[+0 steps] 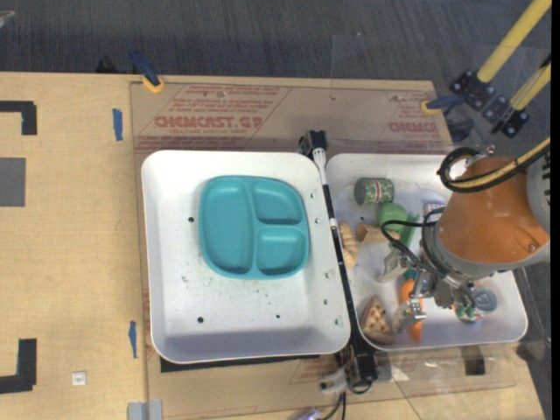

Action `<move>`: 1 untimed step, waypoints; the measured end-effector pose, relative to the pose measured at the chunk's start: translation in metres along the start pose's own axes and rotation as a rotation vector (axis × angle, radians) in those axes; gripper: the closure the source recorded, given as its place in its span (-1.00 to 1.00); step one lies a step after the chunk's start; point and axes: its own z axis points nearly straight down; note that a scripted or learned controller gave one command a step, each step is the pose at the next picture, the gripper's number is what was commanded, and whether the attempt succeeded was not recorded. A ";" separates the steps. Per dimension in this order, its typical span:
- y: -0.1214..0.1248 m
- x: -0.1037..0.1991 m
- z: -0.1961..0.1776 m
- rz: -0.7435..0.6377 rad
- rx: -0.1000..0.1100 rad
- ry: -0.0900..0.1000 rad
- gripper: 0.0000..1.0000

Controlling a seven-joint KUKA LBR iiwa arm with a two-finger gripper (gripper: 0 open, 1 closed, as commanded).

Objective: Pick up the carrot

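Note:
The carrot is a small orange piece lying near the front edge of the right bin. Only its ends show, because the gripper is low in the bin directly over it. Another orange patch, at the gripper's upper side, looks like the same carrot. The grey arm with its orange band comes in from the right and covers the bin's right half. Whether the carrot is gripped is hidden by the wrist and cables.
In the right bin lie a green can, a green toy, a tan bread piece, a waffle-patterned wedge just left of the carrot, and a bluish item. The left bin holds a teal divided plate.

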 end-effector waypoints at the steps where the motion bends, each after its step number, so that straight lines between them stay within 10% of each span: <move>1: 0.001 -0.004 -0.012 -0.001 0.000 -0.012 1.00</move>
